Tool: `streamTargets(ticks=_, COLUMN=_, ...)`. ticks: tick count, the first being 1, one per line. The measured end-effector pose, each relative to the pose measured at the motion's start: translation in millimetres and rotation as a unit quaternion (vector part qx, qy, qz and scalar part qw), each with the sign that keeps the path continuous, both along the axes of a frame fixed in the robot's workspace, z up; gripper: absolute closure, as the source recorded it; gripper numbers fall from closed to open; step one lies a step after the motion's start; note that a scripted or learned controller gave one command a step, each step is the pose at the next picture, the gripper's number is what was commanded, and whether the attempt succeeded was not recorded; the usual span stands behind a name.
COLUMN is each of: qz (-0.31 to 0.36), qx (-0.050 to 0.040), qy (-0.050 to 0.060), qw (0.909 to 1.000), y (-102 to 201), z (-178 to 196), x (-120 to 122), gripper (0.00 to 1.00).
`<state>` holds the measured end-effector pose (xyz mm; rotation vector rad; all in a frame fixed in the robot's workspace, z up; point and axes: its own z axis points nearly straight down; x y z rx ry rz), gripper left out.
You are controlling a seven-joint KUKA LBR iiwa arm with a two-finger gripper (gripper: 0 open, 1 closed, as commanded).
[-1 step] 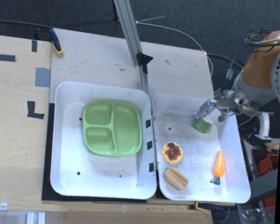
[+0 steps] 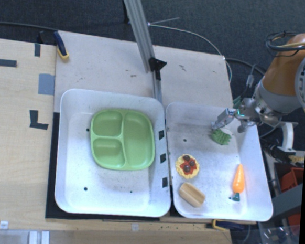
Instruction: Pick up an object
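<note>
In the right bin [image 2: 255, 153], toward one o'clock, the gripper [image 2: 227, 119] hangs just above a green leafy toy [image 2: 221, 136], presumably lining up a grab; its finger state I cannot tell. A pizza [image 2: 187, 166], bread roll [image 2: 191, 194] and carrot [image 2: 238, 178] lie toward six o'clock.

Right bin [image 2: 256, 169]: open floor at centre between green toy [image 2: 221, 136], tart [image 2: 188, 166], bread roll [image 2: 191, 194] and carrot [image 2: 238, 179]. Left bin [image 2: 71, 154]: divided green plate [image 2: 123, 139] occupies the middle; margins free.
</note>
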<state>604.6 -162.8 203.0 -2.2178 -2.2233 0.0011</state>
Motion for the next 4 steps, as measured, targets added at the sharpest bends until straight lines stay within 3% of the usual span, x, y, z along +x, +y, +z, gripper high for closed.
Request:
streamTargets(ticks=2, qz=0.000, qx=-0.0010, qy=0.000, qw=1.0000, y=4.0, z=-115.8, x=-7.7, gripper=0.00)
streamTargets(ticks=3, qz=0.000, qx=-0.0001, qy=0.001, qw=1.0000, y=5.0, z=-103.8, x=-7.3, gripper=1.00)
streamTargets(ticks=4, qz=-0.001, qx=-0.0004, qy=-0.002, qw=1.0000, y=7.3, z=-46.4, x=-15.4, gripper=1.00)
